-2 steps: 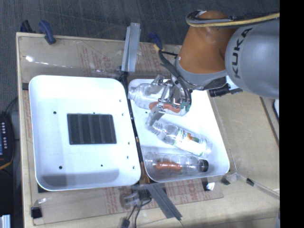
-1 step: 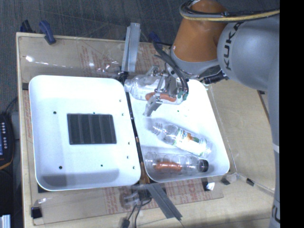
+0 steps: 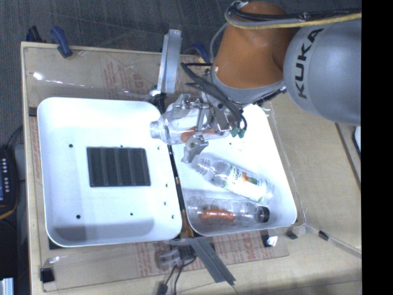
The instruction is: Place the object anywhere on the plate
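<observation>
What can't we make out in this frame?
- Gripper: the wrist and cables crowd it and a clear bottle lies against it; open or shut can't be judged.
- Whether that bottle is gripped: too cluttered to tell.
- Right bin: its far part is hidden under the arm.
- Bottles by the near wall: transparent, contents unclear.
- Dark plate in the left bin: fully visible.

Dark carpeted floor (image 3: 110, 5), pale wooden bench (image 3: 344, 189), blue clamps (image 3: 61, 40)
</observation>
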`<control>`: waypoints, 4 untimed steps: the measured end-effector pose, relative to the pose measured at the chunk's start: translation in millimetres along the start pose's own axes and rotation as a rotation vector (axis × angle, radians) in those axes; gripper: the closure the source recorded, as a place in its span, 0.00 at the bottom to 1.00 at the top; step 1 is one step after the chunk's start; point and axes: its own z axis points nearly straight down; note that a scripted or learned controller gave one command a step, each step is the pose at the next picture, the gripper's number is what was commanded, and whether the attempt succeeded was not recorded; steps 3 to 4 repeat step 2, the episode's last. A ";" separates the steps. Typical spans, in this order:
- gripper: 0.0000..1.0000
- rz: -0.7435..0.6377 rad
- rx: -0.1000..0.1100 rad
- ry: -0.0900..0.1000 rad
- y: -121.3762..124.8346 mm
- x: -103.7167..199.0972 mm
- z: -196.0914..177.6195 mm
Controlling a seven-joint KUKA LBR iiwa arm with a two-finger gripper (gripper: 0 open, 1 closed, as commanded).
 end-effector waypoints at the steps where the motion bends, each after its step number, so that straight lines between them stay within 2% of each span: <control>1: 0.00 0.000 0.000 0.000 -0.3 0.1 0.0; 2: 0.00 0.075 0.000 -0.001 14.1 39.0 38.8; 4: 0.00 0.075 0.000 -0.001 14.1 39.0 38.8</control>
